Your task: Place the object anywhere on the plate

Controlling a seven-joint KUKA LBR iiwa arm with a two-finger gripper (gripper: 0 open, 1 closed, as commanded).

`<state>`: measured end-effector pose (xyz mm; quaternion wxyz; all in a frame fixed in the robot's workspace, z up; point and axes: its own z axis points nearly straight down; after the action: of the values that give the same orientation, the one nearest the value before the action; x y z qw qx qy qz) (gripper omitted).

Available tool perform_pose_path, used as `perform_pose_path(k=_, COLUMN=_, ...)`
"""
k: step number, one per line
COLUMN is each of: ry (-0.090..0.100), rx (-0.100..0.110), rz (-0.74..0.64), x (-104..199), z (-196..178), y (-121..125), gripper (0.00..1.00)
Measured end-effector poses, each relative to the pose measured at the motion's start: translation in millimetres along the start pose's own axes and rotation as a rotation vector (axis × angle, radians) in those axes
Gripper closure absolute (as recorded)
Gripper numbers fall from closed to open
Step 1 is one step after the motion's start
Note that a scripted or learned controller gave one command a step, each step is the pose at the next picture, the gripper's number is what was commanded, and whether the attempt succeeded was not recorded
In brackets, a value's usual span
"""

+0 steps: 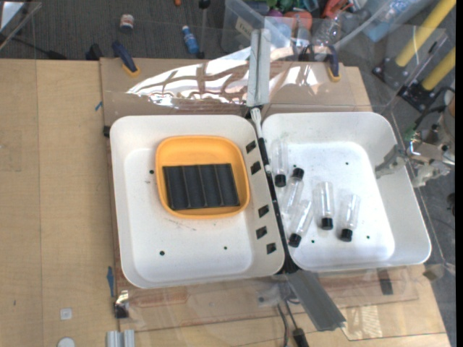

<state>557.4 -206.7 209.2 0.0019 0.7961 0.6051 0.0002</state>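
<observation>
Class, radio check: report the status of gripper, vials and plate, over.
Gripper at right bin's far edge, carrying nothing. Vials lying loose in right bin. Orange plate in left bin, black ridged insert on it.

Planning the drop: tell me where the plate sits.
The orange plate lies in the left bin, upper middle, holding a black ridged insert.

A robotics lab: bench with twin white bins (145,266), clear tote of toys (304,2) behind
</observation>
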Motion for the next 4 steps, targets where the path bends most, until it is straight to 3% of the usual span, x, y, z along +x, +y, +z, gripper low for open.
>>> perform_pose_path(k=1, ry=0.0, rx=-0.003, rz=-0.314, x=18, z=17, y=69, gripper=0.0)
perform_pose_path(k=2, ry=-0.001, rx=-0.006, rz=-0.587, x=15, z=-11, y=111, gripper=0.0)
perform_pose_path(k=3, ry=-0.003, rx=-0.008, rz=-1.107, x=15, z=-21, y=112, gripper=0.0)
perform_pose_path(k=4, ry=-0.009, rx=-0.019, rz=-1.107, x=15, z=-34, y=114, gripper=1.0)
